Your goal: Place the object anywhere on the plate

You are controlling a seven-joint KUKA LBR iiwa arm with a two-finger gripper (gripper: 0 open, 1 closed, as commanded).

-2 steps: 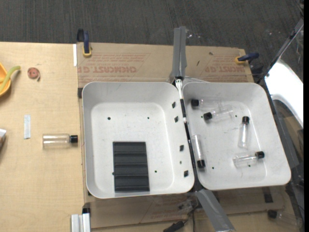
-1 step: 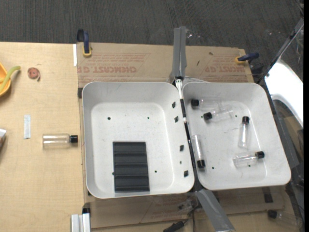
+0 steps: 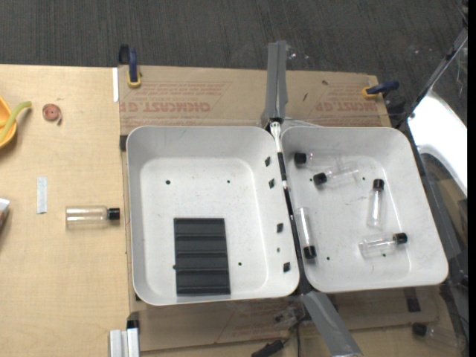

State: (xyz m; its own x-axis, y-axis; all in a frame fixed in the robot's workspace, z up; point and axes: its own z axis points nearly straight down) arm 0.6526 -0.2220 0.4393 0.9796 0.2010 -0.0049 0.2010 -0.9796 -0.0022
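Note:
A black ribbed plate (image 3: 201,256) lies flat in the near part of the left bin (image 3: 149,199). Several clear vials with black caps lie scattered in the right bin (image 3: 416,199). One vial (image 3: 335,175) rests near the bin's far side, another (image 3: 375,203) points away from me at mid-right, and a third (image 3: 383,244) lies at the near right. One more vial (image 3: 304,233) lies along the left wall, by the divide between the bins.
On the wooden bench left of the bins lie a loose capped vial (image 3: 93,214), a small white strip (image 3: 42,195), a pink disc (image 3: 50,111) and an orange bowl (image 3: 4,121) at the edge. Clamps (image 3: 130,65) (image 3: 379,89) hold the cardboard behind the bins.

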